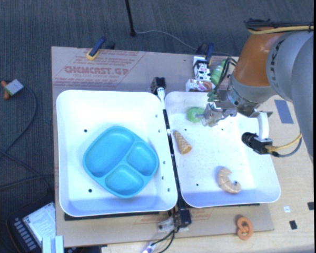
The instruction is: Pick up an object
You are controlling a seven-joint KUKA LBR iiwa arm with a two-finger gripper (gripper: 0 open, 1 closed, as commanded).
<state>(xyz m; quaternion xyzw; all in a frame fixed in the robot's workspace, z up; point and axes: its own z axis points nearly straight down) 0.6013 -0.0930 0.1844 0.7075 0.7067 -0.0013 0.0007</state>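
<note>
My gripper (210,117) hangs low over the back of the right bin (263,191), its fingers pointing down and left. A small green object (194,114) lies right beside the fingertips, at their left; I cannot tell whether they touch it. An orange cone-shaped piece (181,141) lies near the right bin's left wall. A tan curled pastry-like piece (228,179) rests near the bin's front. A blue divided plate (121,161) sits in the left bin (73,104).
The grey arm with its orange band (255,62) reaches in from the upper right. A black cable end (255,141) hangs over the right bin's right side. A small orange ring (244,227) lies on the board in front of the bins.
</note>
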